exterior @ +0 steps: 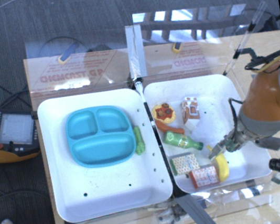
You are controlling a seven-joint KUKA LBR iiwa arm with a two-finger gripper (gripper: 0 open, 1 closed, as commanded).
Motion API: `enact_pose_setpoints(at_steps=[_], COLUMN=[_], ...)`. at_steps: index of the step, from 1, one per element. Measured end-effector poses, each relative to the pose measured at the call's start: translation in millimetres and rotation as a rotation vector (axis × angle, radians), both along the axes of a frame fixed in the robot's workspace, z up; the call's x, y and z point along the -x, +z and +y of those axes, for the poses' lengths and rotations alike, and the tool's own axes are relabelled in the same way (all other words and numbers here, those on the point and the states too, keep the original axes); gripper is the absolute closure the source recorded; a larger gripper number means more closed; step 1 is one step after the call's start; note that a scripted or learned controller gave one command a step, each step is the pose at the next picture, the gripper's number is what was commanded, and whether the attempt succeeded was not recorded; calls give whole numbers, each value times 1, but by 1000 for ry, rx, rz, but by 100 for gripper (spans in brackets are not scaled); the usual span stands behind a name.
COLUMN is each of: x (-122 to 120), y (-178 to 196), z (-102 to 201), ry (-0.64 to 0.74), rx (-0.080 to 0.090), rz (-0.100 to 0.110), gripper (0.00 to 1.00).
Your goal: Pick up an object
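the gripper (221,148), whose state i cannot tell, hangs just above the banana (222,167) in the right bin (207,82).

Divided tray (101,135) in left bin (70,200); bottle (183,141), banana (222,167) in right bin (256,169).

A single fixed camera hangs above the bench and looks down at a slant, far enough off to take in both white bins side by side, the left bin (64,201) and the right bin (232,88), with dark carpet beyond them. Relative to the left bin, the arm (266,103) enters from the right side.
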State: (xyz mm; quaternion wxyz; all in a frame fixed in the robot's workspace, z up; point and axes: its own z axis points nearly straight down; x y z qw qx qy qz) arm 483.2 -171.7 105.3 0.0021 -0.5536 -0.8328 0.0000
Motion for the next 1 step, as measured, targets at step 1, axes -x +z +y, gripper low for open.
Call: enact_pose_setpoints(at_steps=[1], x=[-21], y=[94], z=[7], ry=[-193], rx=[6], rz=[-1], gripper=[100])
